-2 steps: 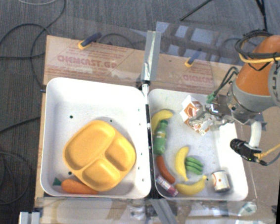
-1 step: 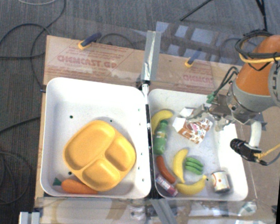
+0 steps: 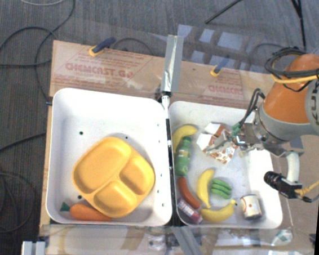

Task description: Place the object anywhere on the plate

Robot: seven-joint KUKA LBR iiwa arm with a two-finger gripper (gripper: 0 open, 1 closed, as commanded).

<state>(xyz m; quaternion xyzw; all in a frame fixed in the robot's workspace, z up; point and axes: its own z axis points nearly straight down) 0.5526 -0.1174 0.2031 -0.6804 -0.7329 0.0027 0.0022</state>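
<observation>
The gripper (image 3: 233, 138) hovered over a crinkled packet (image 3: 220, 149) — jaw state unclear; a glossy yellow three-compartment plate (image 3: 115, 175) lay at nine o'clock.

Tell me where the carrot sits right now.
In the camera view, the carrot lies in the left bin, at its near left corner, tucked against the near edge of the yellow plate.

Bright, even overhead light; both white bins (image 3: 64, 114) near blown out, soft short shadows under contents. Glare streaks on clear sheet (image 3: 224, 51) at top (reflections too). Slightly soft overall, small items lack detail. Dark carpet (image 3: 21, 41) underexposed by comparison.
</observation>
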